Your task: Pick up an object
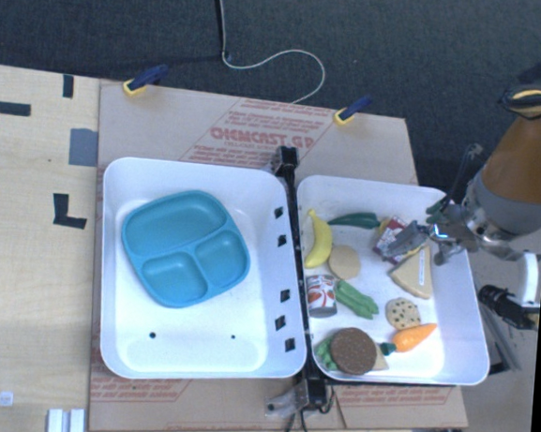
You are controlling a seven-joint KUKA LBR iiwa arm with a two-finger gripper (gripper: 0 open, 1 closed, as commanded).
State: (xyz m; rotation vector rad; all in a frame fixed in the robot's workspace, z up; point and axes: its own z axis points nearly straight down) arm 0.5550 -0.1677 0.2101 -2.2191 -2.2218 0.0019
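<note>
Pincer (pixel 402 243) — low in right bin (pixel 459 316) | finger state unclear | sandwich wedge (pixel 414 273) just beside

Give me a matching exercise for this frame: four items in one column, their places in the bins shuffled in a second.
Items:
1. blue divided plate
2. banana
3. carrot
4. burger

Places:
A. right bin, front edge, near the divider
B. left bin
C. right bin, beside the divider, towards the back
D. right bin, front right, just below the cookie

Pairs: 1-B, 2-C, 3-D, 4-A
</note>
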